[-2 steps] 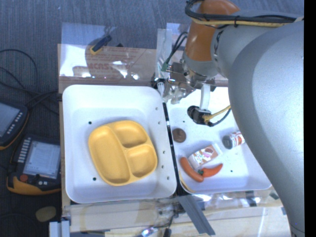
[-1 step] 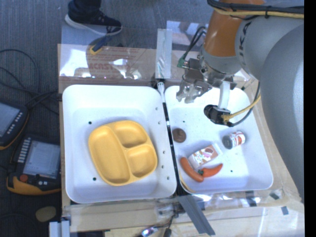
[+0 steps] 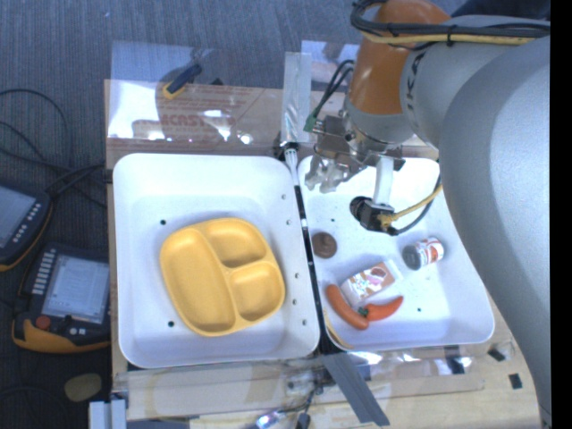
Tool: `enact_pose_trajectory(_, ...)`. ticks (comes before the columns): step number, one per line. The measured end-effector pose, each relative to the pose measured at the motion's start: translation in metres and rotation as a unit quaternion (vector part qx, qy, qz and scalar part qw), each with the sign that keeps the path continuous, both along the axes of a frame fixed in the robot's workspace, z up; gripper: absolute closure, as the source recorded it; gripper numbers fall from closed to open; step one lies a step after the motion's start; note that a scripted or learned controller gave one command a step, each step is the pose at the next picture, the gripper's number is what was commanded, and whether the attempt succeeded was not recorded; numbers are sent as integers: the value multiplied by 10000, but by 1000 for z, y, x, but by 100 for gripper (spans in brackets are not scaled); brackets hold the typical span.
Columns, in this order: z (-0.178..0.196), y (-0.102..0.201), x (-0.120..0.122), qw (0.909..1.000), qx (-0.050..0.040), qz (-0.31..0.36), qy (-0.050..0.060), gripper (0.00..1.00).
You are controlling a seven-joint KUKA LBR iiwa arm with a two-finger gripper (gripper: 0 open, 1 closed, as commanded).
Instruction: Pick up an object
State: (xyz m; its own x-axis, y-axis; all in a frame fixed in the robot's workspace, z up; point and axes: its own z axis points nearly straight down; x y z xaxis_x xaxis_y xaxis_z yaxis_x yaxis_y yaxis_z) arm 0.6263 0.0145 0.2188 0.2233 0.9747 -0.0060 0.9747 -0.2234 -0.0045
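Observation:
My gripper (image 3: 323, 177) hangs over the far left part of the right bin (image 3: 465, 329), near the wall between the two bins. Nothing shows between its fingers. Below it in the right bin lie a small brown round disc (image 3: 323, 245), a white and red packet (image 3: 369, 281), an orange-red curved piece like a chili or carrot (image 3: 357, 313), and a small can with a red label (image 3: 424, 254) lying on its side. A black ring-shaped part with a yellow cable (image 3: 368, 214) hangs beside the gripper.
The left bin (image 3: 134, 195) holds a yellow divided plate (image 3: 222, 275). The grey arm with its orange band (image 3: 393, 52) covers the upper right of the right bin. Cardboard and clear plastic lie behind the bins. A handheld controller (image 3: 63, 298) sits left of the bench.

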Motion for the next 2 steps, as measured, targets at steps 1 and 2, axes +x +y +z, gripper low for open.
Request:
enact_pose_trajectory(1, 31, 0, 28, 10000, 19, -35, 14, 100)
enact_pose_trajectory(2, 35, -32, 39, 9990, -48, 200, -385, 100)
